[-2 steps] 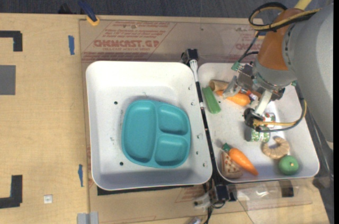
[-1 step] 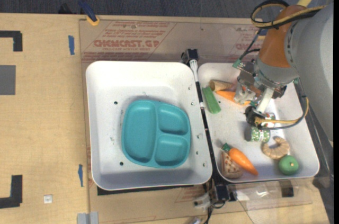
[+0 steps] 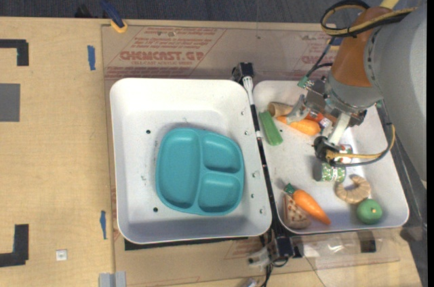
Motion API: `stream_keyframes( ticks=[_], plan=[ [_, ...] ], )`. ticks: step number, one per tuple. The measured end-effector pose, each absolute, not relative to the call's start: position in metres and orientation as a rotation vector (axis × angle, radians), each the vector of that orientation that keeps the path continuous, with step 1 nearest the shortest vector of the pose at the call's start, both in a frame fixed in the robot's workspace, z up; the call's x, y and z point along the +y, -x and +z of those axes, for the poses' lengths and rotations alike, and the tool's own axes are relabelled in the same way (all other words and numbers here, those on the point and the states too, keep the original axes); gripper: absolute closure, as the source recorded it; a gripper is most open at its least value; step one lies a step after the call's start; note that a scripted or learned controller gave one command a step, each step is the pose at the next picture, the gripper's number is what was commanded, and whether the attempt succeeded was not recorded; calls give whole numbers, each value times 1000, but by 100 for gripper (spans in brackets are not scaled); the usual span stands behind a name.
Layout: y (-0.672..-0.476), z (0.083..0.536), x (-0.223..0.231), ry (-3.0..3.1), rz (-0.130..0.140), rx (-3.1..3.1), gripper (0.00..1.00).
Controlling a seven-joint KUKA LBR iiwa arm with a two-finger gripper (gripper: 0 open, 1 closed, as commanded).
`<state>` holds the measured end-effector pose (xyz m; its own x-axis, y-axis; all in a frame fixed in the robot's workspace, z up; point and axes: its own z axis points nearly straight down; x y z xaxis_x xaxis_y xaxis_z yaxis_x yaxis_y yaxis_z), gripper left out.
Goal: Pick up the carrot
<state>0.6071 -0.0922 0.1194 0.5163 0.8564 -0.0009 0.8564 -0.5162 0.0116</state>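
One carrot (image 3: pixel 312 205), green-topped, lies in the right bin (image 3: pixel 397 177), well nearer the camera than the pincer (image 3: pixel 308 112). The pincer hangs by that bin's far edge, and how wide it stands cannot be told. An orange piece (image 3: pixel 305 127) lies right at it. Far to its left sits a teal plate (image 3: pixel 200 170) in the left bin (image 3: pixel 129 143).

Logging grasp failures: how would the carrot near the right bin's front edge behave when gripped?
Probably rigid and slick: the carrot looks like smooth moulded plastic. Its round, tapered body may roll or slip sideways when squeezed.
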Motion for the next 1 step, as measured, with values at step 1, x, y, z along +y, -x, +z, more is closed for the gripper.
stream_keyframes(
  ticks=[1],
  plan=[
    [-582,89,-91,-2878,8,1255,0]
  ],
)
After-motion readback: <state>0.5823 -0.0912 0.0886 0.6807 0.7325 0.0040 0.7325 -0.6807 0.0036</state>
